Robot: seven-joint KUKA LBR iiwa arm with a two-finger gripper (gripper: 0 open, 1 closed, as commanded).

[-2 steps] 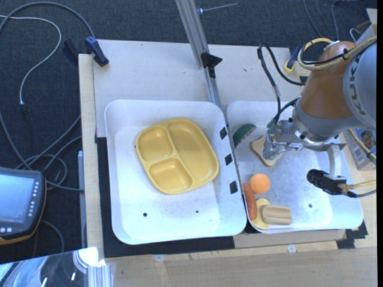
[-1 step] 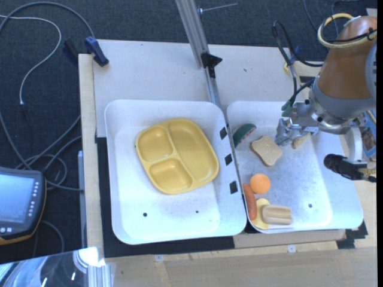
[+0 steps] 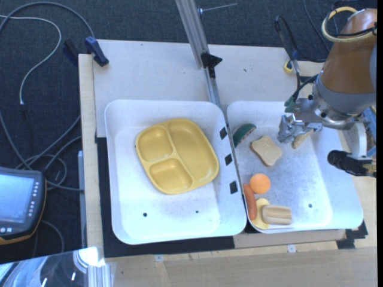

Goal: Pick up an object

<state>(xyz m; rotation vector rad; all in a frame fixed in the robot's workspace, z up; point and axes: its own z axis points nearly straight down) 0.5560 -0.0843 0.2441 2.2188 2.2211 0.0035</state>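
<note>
No writing can be read anywhere. The metal claw [image 3: 292, 130] hangs over the right bin [image 3: 335, 211]; whether it is open or closed cannot be told. Just beside it lies a tan bread slice [image 3: 266, 150]. A smooth yellow plastic tray [image 3: 176, 155] with three compartments sits in the left bin [image 3: 125, 220].

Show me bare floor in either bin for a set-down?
Left bin: strip below the yellow tray, along the near wall. Right bin: patch right of the orange, toward the right wall. Crowded: near-left corner with carrot and bun; back, where tool hangs by the bread.
</note>
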